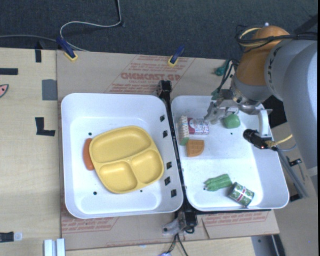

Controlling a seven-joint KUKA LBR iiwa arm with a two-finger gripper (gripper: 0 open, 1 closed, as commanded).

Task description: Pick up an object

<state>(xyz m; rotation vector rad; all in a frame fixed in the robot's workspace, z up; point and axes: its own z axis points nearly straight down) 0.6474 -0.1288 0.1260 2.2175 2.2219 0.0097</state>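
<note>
My gripper (215, 114) hangs over the back of the right bin (266, 167), open, with nothing between its fingers. Just left of its tips lies a red and white packet (194, 126). A small green object (231, 121) sits right beside the gripper on its right. In front of the packet rests an orange waffle-like piece (195, 147). A green pepper-shaped toy (217, 182) and a green and red can (240, 193) lie near the bin's front edge.
The left bin (77, 196) holds a yellow divided plate (127, 158) with an orange object (87, 154) partly under its left side. The arm's grey body and orange band (258, 57) stand over the right bin's back right corner.
</note>
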